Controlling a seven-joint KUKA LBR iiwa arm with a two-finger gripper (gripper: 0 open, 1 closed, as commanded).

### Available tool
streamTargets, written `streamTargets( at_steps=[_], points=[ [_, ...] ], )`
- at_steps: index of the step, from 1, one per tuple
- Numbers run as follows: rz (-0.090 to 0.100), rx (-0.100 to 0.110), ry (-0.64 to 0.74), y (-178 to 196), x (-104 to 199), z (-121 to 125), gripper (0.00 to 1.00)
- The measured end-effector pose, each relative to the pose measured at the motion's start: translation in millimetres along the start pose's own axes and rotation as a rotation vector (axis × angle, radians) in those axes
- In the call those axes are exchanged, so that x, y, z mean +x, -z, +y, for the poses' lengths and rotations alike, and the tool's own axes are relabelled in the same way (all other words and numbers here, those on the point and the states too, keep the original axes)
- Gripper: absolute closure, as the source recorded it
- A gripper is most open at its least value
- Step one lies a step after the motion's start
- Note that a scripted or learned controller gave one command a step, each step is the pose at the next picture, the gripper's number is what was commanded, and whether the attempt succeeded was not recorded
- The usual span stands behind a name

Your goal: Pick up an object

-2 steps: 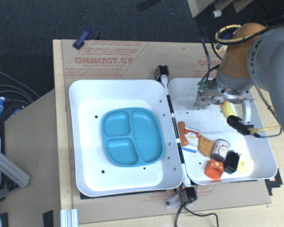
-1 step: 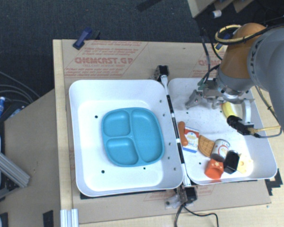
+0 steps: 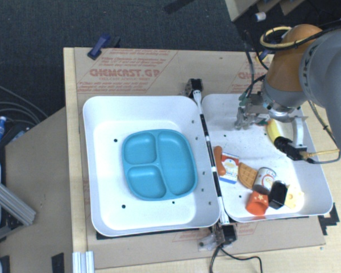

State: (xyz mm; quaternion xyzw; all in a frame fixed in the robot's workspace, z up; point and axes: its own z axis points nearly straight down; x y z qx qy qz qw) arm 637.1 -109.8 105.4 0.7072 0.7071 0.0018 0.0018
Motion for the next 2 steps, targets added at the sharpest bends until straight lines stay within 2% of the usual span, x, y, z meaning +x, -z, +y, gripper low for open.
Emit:
streamTargets(
  at_steps=[1,2],
  points=[
    [0.000,0.001,0.000,-0.2,0.0,-0.2,0.00],
    [0.000,0.005,0.000,-20.8,-23.7,29.2,0.00]
  ],
)
